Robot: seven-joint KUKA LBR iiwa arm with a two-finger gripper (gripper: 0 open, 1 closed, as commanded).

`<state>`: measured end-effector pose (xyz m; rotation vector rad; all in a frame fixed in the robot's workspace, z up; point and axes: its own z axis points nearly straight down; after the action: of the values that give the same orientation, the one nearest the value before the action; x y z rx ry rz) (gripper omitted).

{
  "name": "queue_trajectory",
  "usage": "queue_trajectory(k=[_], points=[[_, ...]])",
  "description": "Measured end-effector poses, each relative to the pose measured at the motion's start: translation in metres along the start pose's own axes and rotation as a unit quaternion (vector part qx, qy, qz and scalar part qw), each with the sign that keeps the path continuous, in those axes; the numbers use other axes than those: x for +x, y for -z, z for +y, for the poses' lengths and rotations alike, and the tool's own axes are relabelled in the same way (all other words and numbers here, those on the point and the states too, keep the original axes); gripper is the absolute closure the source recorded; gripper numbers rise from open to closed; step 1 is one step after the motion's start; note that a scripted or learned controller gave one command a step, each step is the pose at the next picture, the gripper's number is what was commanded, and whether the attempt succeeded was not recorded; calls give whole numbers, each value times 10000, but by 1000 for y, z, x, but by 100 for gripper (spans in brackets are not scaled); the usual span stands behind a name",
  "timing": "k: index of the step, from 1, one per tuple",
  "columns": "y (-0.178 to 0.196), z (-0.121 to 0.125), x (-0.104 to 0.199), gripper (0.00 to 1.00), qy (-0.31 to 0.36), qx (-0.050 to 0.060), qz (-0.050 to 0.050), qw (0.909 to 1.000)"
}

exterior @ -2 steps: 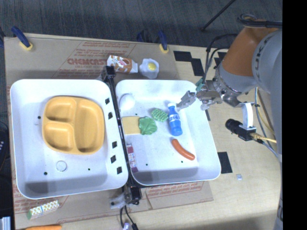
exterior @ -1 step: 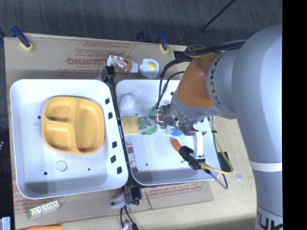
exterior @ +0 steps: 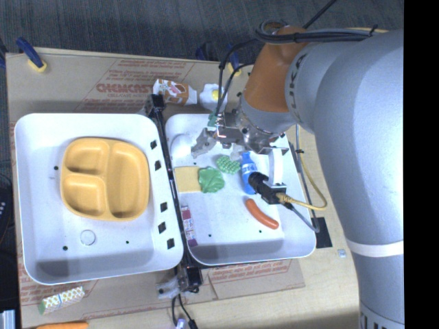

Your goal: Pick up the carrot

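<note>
Carrot (exterior: 263, 214) lies diagonally in the right bin (exterior: 226, 249), toward the camera from the gripper (exterior: 221, 140); grip state unclear.

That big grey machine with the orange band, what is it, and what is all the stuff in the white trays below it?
It is a robot arm, filmed from one camera fixed above the bench, looking down at a slant. Its gripper hangs over the right white bin. That bin holds toy food: an orange carrot-shaped piece, which it should pick up, a green leafy piece, a blue bottle-like item and a tan block. The left white bin holds a yellow divided plate. I see nothing between the fingers.
</note>
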<state>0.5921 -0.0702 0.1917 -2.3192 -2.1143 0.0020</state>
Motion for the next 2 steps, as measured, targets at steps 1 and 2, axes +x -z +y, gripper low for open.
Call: queue_trajectory(k=[1, 2], points=[[-101, 0, -31, 0, -1152, 9, -5, 9933], [1, 66, -8, 0, -723, -11, -3, 9974]])
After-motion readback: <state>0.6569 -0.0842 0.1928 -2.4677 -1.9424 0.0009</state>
